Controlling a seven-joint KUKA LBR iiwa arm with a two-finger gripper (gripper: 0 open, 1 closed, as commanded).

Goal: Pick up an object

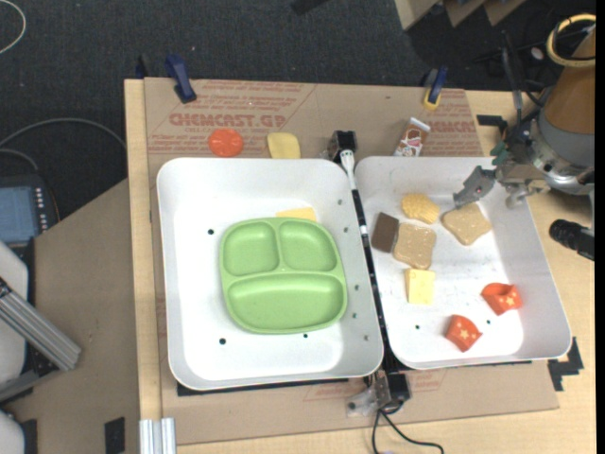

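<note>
Green tray [282,277], perhaps tan bread [466,224].

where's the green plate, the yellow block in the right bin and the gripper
green plate [281,296], camera view, bare floor of its large compartment
yellow block [421,287], camera view, middle of its top face
gripper [493,183], camera view, midway between its fingertips

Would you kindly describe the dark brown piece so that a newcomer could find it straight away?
Look in the right-hand white bin, on its left side near the divide between the two bins. The dark brown piece sits there, touching a tan square. It is the only dark item among pale and red ones.
</note>
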